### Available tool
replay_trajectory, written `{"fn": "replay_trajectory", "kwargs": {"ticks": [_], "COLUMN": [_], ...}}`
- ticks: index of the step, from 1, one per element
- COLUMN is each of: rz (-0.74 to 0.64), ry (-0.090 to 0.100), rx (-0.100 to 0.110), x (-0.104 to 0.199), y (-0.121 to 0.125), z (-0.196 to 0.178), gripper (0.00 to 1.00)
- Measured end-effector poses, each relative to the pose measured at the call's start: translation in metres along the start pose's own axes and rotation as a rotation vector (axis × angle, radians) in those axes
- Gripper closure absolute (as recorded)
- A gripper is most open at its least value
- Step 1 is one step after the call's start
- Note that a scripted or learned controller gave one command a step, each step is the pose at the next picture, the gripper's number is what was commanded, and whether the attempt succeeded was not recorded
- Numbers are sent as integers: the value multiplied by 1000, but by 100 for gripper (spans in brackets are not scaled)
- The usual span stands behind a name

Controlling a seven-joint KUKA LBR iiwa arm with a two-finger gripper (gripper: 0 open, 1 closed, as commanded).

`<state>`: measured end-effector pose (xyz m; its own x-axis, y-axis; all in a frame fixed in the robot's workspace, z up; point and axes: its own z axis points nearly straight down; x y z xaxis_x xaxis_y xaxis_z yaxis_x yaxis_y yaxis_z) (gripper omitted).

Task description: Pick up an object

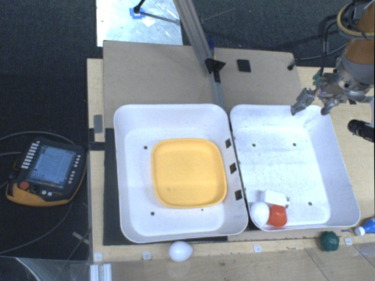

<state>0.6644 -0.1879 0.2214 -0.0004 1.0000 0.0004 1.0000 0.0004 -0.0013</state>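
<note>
One tool [313,102], fingers spread and holding nothing, hung at upper right above the right bin [328,157]; a red-and-white object [270,211] lay in its lower left corner.

A single fixed camera looks down at a slant from above the bench [258,81], far enough off to take in both white bins [126,157] whole. The bench's far edge lies toward the top, its near edge along the bottom.

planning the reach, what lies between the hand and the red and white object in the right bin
Bare white bin floor. In the camera view the hand hovers at the right bin's far edge, and the red and white object sits in its near-left corner.
</note>
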Motion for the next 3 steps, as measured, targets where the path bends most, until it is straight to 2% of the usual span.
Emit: {"fn": "replay_trajectory", "kwargs": {"ticks": [1,2,3], "rz": [0,0,-1], "ry": [0,0,-1], "rx": [1,2,-4], "x": [2,1,1], "y": [-5,-4,-3], "z": [43,105,91], "gripper": [0,0,100]}}
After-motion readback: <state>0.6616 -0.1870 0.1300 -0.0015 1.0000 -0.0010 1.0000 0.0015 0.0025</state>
